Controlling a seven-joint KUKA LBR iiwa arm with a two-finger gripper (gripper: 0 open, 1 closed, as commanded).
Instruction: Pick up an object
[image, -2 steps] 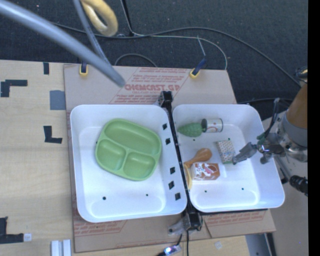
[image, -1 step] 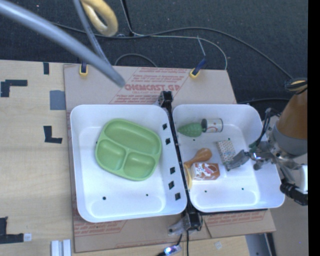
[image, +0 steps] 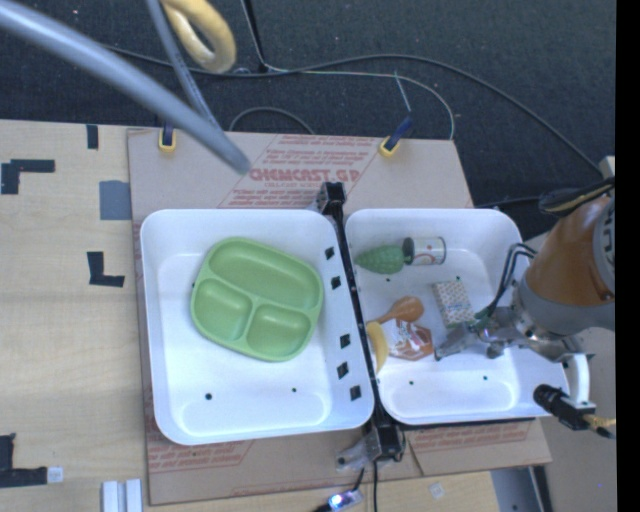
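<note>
The arm (image: 575, 265), grey with an orange band, reaches from the right over the right bin (image: 500, 395), and its end effector (image: 462, 338) sits low inside that bin, near the right wall. Whether its fingers are apart or together cannot be told; nothing is seen between them. Just above the end effector lies a small patterned packet (image: 452, 298), close to or touching it. To its left lies an orange spoon-like piece (image: 403, 310) on a red-and-white wrapper (image: 408, 343), and further left a banana (image: 377, 345) rests against the divider between the bins. Up and to the left lie a green pepper-like object (image: 381, 261) and, beside it, a small can (image: 426, 250) on its side. Well to the left, the left bin (image: 175, 400) holds a green divided plate (image: 257, 298). Both bins rest on a cardboard sheet (image: 290, 170) laid on the wooden surface (image: 60, 330); cables (image: 470, 85) run across the dark floor beyond.
</note>
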